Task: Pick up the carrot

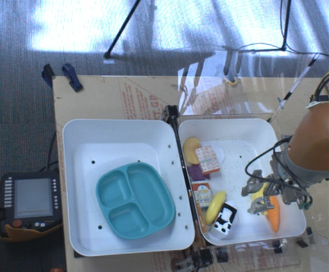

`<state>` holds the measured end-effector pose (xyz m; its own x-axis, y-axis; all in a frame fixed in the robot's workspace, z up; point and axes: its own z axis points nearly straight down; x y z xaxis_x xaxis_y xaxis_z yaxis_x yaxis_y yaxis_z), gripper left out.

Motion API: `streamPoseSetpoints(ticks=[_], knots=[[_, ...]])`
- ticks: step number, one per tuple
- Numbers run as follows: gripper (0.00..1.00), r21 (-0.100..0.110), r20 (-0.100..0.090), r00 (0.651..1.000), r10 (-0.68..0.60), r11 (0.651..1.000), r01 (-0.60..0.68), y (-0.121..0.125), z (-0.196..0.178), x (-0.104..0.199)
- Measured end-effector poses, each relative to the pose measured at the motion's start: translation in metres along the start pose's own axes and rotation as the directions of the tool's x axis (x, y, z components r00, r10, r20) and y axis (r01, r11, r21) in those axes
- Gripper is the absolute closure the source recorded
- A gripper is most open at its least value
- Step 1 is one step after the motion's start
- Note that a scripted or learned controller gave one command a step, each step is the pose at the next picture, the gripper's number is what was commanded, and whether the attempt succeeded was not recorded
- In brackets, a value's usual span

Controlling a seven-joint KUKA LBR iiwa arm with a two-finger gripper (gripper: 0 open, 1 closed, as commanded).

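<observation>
The orange carrot (274,216) lies in the right bin (238,130), near its front right corner, pointing toward the front edge. My gripper (265,199) hangs low over that corner. It is directly above and just left of the carrot's upper end and partly covers it. I cannot tell whether the carrot is touched or held. A small yellow object (258,191) peeks out beneath the gripper.
The left bin (79,135) holds a teal divided plate (135,200). Along the right bin's left side lie a yellow round item (191,149), a red-and-white box (209,159), a purple item (197,173), an orange box (201,192), a banana (215,207) and a black-and-white item (225,220).
</observation>
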<state>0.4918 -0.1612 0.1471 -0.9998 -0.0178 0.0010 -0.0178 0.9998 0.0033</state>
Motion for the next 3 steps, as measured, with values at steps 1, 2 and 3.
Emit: streamPoseSetpoints(ticks=[1, 2, 3], knots=[[1.00, -0.003, -0.003, 1.000, -0.004, 1.000, 0.004, 0.002, -0.006, -0.002], [1.00, -0.006, -0.005, 1.000, -0.009, 1.000, 0.009, 0.003, -0.013, -0.003], [1.00, 0.003, 0.007, 1.000, 0.001, 1.000, -0.001, -0.012, -0.073, -0.038]])
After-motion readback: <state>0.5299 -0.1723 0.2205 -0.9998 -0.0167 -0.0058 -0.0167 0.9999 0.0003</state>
